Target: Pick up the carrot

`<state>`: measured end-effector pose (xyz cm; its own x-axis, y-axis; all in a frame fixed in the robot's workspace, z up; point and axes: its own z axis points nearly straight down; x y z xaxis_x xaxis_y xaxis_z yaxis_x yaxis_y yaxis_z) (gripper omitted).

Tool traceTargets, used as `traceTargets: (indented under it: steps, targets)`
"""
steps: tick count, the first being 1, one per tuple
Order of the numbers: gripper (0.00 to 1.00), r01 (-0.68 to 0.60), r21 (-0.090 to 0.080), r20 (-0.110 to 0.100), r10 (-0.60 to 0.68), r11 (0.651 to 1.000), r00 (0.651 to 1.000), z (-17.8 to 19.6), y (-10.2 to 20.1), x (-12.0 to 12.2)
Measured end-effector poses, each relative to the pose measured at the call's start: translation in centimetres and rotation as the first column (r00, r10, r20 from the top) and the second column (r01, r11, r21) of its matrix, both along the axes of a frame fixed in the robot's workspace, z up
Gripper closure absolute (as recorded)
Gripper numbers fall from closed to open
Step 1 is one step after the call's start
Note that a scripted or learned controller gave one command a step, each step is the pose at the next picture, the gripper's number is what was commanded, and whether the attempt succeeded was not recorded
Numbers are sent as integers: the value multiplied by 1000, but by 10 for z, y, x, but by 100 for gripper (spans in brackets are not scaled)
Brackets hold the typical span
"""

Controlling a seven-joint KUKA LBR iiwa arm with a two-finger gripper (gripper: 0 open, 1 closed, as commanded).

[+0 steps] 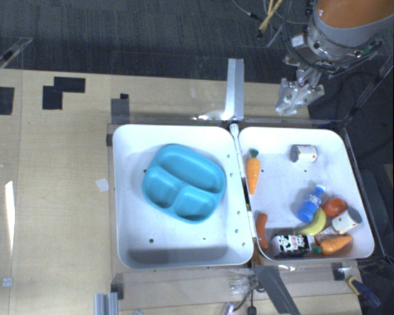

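A pale wooden bench fills most of the view, its surface light tan with a faint sheen. Several black blocky marks sit near its far left edge, and a small white scrap lies on the wood. Beyond the bench runs a dark ribbed floor. A grey metal post stands upright at the far side, at the middle. Loose cables, one yellow, trail across the floor at the top. Lighting is even and soft.
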<state>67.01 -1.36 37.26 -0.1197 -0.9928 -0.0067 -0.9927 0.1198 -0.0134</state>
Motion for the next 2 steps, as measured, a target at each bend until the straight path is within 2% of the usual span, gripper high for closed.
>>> traceTargets:
  steps: [1, 2]
  targets:
    - [100, -234, -3, -8, 234, 972, 972, -85, -64, -17]
    - [100, -468, -6, -8, 468, 884, 884, -127, -120, -30]
